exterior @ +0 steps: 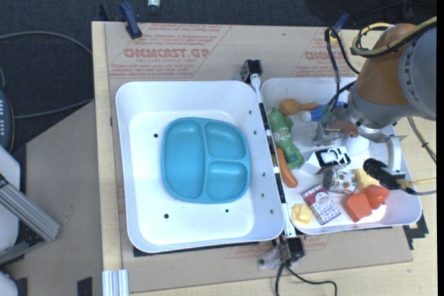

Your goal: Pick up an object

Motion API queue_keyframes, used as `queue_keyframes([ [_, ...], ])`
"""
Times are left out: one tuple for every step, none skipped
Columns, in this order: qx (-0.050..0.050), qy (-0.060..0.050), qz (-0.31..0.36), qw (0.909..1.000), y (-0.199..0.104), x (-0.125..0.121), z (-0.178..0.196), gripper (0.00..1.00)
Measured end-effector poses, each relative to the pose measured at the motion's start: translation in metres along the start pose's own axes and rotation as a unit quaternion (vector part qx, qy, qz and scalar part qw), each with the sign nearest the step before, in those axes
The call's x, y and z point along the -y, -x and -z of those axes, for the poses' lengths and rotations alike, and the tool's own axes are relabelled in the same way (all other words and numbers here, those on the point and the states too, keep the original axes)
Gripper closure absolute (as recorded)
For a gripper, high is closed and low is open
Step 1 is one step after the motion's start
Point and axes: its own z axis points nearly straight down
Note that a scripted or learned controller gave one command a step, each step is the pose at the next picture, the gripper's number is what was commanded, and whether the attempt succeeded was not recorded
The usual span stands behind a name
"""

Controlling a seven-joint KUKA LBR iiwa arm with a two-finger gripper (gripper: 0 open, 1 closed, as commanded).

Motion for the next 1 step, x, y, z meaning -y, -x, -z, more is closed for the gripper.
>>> queue_keyframes([
  [0.0,0.0,0.0,1.0,0.0,0.0001,-0.0001,0.0],
])
